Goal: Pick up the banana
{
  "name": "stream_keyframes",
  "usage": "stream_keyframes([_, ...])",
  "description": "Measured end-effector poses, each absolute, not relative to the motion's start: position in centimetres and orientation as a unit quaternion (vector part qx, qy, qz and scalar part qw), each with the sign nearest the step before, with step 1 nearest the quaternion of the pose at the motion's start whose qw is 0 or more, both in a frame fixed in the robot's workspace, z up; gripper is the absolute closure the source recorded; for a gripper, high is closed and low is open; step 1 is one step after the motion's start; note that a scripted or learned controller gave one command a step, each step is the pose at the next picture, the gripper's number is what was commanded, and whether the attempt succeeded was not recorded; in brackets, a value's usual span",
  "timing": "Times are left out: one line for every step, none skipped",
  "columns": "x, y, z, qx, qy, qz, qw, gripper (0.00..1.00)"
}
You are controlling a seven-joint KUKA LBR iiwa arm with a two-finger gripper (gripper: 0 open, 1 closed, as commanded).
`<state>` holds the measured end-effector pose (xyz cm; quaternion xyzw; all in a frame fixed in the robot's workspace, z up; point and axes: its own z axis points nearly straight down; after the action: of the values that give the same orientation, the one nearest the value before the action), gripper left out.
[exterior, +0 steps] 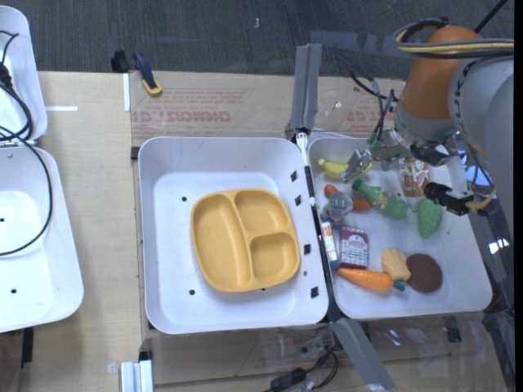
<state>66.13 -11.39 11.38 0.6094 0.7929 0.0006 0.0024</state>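
The banana (333,168) is small and yellow and lies at the back left of the right bin (470,288), close to the bin's left wall. My gripper (357,167) hangs low just to the right of the banana, its metal fingers apart and nothing between them. The grey arm with its orange band (437,76) comes in from the upper right.
Near the gripper lie a green bottle (381,200), a green pod (429,218), an orange-red item (337,196) and a grey can (336,211). Further forward are a red box (354,247), a carrot (366,280) and a brown disc (424,273). The left bin (163,300) holds a yellow divided plate (245,239).
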Motion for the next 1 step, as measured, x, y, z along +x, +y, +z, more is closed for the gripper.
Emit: stream_keyframes([66.13, -11.39, 11.38, 0.609, 0.793, 0.0006, 0.002, 0.0])
